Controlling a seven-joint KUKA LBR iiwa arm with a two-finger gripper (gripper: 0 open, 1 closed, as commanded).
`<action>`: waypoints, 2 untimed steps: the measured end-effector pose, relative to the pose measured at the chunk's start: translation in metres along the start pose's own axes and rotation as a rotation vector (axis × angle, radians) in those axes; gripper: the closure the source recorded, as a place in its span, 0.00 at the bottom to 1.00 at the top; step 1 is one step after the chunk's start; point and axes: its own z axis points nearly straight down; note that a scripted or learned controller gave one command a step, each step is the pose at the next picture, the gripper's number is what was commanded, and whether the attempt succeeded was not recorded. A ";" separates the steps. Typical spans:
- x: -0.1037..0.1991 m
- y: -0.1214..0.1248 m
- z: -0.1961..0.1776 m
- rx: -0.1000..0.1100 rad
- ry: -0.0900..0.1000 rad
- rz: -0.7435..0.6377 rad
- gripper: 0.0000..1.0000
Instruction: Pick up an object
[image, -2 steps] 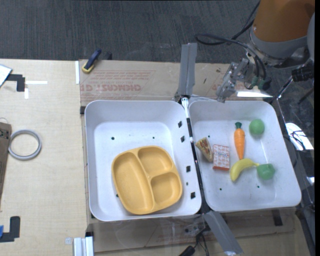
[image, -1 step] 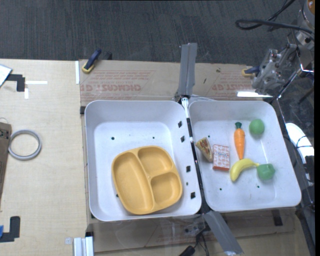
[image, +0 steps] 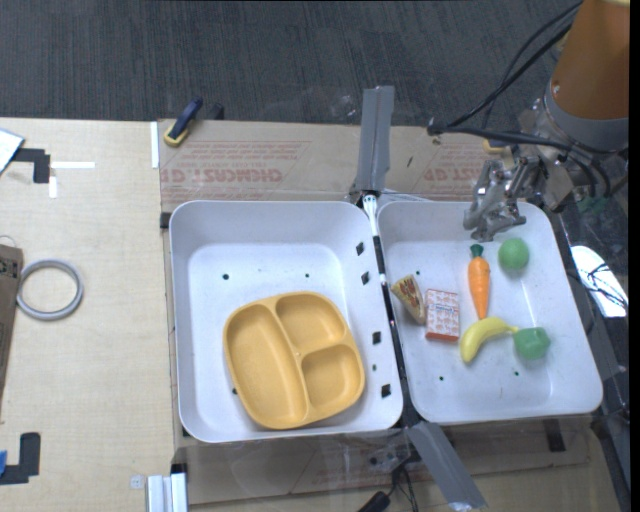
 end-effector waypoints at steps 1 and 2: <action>-0.051 -0.005 -0.108 0.001 -0.003 -0.178 1.00; -0.068 0.035 0.007 -0.001 -0.001 -0.258 1.00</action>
